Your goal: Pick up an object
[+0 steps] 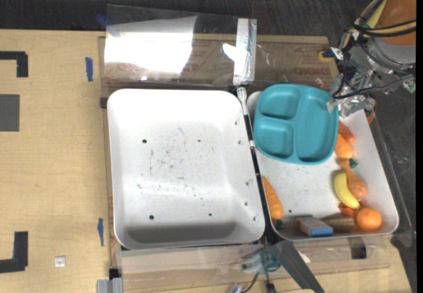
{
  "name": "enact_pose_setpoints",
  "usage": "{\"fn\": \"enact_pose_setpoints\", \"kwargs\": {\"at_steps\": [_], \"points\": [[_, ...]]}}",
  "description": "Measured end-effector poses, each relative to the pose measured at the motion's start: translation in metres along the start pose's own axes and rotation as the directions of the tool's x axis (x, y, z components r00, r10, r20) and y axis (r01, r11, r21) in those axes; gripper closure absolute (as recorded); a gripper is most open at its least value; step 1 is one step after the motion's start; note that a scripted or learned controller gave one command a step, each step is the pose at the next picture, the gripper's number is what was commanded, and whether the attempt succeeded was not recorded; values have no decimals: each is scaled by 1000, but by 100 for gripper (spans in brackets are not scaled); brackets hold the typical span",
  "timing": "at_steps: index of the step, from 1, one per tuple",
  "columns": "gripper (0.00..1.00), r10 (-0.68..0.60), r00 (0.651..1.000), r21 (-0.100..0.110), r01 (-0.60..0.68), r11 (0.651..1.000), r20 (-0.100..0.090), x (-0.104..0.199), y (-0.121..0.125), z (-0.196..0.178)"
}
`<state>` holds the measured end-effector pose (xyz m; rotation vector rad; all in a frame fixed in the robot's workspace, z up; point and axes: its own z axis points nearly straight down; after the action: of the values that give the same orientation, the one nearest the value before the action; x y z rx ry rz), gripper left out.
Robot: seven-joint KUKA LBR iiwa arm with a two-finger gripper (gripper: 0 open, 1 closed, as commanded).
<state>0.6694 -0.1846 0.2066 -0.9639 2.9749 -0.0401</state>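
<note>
Gripper (350,101): at the far right edge of the right bin, just beside the right rim of the teal plate; whether it is wide, narrow or holding anything cannot be told, since cables and metal parts blur together there.
Arm (396,7): comes in from the upper right, orange band at the top corner, grey wrist and cables below it.
Teal plate (295,124): a divided plate with three compartments, lying in the far half of the right bin, its left edge near the wall between the bins.
Right bin (386,182): shallow and white, holding the plate and the small toys.
Banana (345,190): yellow, along the right wall, with orange pieces touching it above and below.
Orange ball (369,219): in the near right corner.
Carrot (271,198): orange, lying against the left wall.
Blue block (317,227): at the near wall, with a brown stick just beside it.
Left bin (178,163): white with faint scuffs and dark dots on its floor.
Desk (49,153): pale wood with black corner marks and blue tape.
</note>
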Motion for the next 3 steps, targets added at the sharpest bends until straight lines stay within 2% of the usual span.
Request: {"fn": "enact_pose_setpoints", "kwargs": {"at_steps": [1, 2, 3], "points": [[100, -56, 998, -27, 56, 998, 0, 56, 2, 109], [0, -60, 998, -31, 61, 998, 12, 48, 7, 108], [0, -120, 993, -19, 120, 993, 11, 91, 24, 114]]}}
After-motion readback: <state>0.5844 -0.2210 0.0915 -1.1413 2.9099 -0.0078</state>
